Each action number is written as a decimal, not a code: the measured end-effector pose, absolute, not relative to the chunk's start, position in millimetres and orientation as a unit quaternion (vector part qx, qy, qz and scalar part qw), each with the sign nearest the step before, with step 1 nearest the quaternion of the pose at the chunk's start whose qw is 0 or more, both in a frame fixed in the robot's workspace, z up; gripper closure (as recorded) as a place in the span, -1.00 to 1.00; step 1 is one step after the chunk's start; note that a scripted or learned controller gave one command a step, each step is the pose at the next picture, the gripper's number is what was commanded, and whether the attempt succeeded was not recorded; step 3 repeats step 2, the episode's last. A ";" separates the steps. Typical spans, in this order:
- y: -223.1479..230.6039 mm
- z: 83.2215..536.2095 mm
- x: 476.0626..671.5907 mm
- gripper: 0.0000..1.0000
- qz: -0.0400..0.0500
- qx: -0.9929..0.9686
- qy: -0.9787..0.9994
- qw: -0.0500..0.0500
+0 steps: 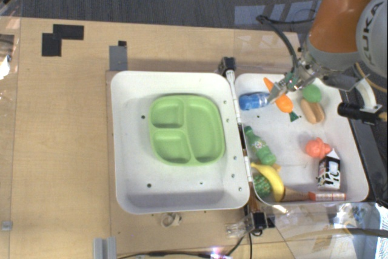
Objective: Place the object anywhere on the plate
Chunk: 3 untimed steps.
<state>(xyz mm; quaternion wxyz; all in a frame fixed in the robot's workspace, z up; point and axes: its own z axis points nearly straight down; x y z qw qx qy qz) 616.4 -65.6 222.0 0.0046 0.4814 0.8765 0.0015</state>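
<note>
At the frame's upper right, my gripper [280,92] hovers over the right bin [357,188], fingers pinching a toy carrot [282,100], far from the green plate [185,129]; that shallow grip could drop it mid-crossing.

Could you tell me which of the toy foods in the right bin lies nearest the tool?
The orange plastic carrot, right beside the tool, nearer than the hot dog.

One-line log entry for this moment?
gripper: low in right bin, at carrot | grasp: unconfirmed | green plate: left bin, nothing on it
</note>
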 end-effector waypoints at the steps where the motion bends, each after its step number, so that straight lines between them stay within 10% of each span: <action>1: 52.1 183.7 615.7 1.00 0.003 0.526 0.850 0.000; 2: 45.2 185.7 616.9 -1.00 0.002 0.530 0.848 0.002; 3: 45.2 185.7 616.9 -1.00 0.002 0.530 0.848 0.002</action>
